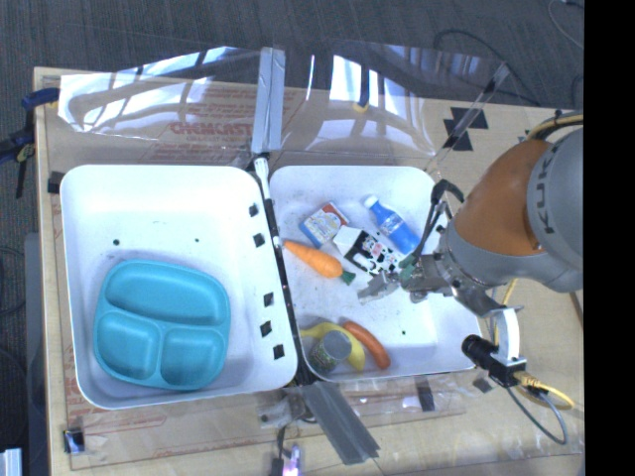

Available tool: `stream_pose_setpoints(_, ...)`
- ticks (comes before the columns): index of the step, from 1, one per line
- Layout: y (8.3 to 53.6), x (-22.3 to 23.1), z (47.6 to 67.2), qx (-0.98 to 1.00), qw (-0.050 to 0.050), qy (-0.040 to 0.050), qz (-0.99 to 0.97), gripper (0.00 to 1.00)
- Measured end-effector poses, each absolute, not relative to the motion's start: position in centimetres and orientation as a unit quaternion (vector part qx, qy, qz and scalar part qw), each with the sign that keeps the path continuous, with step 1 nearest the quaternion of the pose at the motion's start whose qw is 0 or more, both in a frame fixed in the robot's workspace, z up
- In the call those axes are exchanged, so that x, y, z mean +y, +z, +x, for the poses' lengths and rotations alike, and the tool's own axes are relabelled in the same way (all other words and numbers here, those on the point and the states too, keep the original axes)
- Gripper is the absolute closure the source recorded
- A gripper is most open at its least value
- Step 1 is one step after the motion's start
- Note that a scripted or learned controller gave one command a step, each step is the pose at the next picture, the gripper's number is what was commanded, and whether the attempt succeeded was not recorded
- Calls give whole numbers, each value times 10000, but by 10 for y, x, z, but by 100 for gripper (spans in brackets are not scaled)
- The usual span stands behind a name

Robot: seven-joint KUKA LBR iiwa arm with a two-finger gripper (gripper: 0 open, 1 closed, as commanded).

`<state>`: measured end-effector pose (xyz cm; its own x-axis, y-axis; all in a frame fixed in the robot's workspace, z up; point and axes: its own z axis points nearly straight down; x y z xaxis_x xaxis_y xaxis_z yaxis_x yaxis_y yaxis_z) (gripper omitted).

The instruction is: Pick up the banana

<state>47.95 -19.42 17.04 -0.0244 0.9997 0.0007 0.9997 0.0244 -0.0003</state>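
A grey robot arm [516,221] with an orange band reaches into the right-hand white bin [422,181]. Its jaws [382,281] hang low near that bin's middle, too small and cluttered to tell whether they are open or grip anything. The banana [322,337] lies at that bin's near left corner, beside a red sausage-shaped toy [367,341]. An orange carrot [316,260] lies just left of the jaws.

My arm [536,216] is grey, with a wide orange band above the wrist and part of dark letters on the grey shell. Black cables run along it. At its end I see a small metal gripper [382,284], and a yellow cable near the base.
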Motion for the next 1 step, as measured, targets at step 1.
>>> stream_pose_setpoints(1,92,-162,478,-7322,9,-3,-6810,0)
